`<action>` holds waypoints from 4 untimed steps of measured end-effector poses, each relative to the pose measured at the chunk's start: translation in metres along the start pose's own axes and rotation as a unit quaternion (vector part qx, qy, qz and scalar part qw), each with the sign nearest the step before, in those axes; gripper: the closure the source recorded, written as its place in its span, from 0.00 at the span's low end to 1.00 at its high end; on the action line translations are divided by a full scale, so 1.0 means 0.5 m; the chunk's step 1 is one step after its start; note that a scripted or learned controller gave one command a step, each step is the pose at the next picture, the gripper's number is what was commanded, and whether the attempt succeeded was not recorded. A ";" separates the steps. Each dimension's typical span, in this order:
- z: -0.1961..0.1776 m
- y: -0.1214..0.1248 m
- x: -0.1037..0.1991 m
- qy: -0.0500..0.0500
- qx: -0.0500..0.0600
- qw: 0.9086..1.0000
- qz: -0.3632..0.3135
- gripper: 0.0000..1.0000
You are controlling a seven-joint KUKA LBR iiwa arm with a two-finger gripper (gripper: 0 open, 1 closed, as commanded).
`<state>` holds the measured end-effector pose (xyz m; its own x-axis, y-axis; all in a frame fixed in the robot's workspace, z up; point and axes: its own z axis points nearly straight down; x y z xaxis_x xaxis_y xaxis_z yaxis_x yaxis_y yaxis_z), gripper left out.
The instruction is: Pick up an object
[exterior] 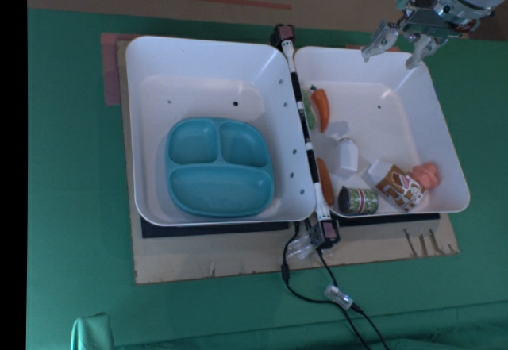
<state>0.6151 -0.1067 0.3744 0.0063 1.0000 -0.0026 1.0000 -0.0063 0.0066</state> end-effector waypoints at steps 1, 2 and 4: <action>0.200 0.133 0.005 -0.001 0.000 1.000 -0.001 0.00; 0.253 0.173 -0.104 -0.004 -0.004 1.000 0.001 0.00; 0.214 0.178 -0.107 -0.007 -0.011 1.000 0.003 0.00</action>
<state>0.7044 -0.1611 0.2682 0.0131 0.9998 -0.0165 0.9995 -0.0126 0.0293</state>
